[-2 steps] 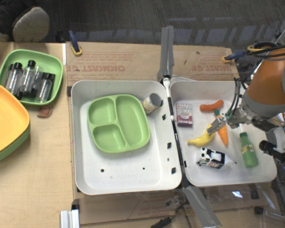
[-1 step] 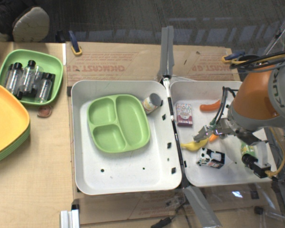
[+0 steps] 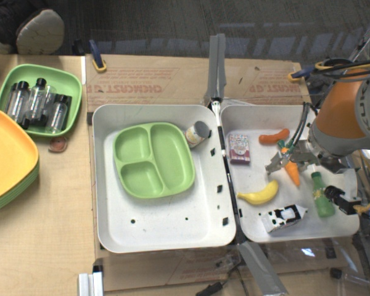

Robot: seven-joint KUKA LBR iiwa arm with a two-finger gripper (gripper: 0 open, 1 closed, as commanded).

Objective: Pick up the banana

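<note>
I see the banana [image 3: 259, 193] lying flat on the floor of the right bin [image 3: 253, 227], near its left wall, with a black-and-white toy [image 3: 283, 216] just below it and a small pink box [image 3: 238, 148] above it. My gripper [image 3: 282, 160] hangs over the middle of that bin, above and to the right of the banana and apart from it, close beside an orange carrot [image 3: 293, 174]. I cannot tell how its claw stands.

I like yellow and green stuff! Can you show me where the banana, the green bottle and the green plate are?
banana [image 3: 259, 193], camera view, middle of its curve.
green bottle [image 3: 323, 201], camera view, its body.
green plate [image 3: 185, 159], camera view, its right rim.
</note>
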